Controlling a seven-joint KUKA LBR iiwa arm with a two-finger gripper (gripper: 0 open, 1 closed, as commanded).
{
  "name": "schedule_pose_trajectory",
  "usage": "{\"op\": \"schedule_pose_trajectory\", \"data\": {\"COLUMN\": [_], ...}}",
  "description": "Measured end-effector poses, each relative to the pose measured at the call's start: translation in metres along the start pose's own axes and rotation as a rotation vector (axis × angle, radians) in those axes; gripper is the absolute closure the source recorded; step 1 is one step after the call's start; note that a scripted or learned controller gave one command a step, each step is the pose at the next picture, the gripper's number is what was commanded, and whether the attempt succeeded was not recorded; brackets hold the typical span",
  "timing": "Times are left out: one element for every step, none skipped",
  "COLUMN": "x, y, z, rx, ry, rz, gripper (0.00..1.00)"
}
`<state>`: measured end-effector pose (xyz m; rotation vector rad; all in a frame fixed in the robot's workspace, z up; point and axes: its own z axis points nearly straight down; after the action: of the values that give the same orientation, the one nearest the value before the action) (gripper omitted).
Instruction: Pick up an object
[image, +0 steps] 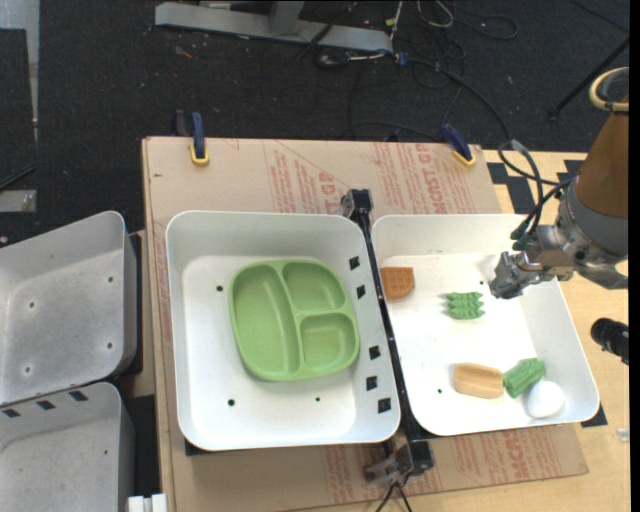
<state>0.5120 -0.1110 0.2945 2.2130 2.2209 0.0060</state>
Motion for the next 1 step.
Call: {"op": "schedule_pose_trajectory", "data": {"x": [0.0526], "y": [0.0317], "z": [0.0175], "rx": [0.006], "ry": [0.002], "rz": [-0.003], "gripper": [1.00]}}
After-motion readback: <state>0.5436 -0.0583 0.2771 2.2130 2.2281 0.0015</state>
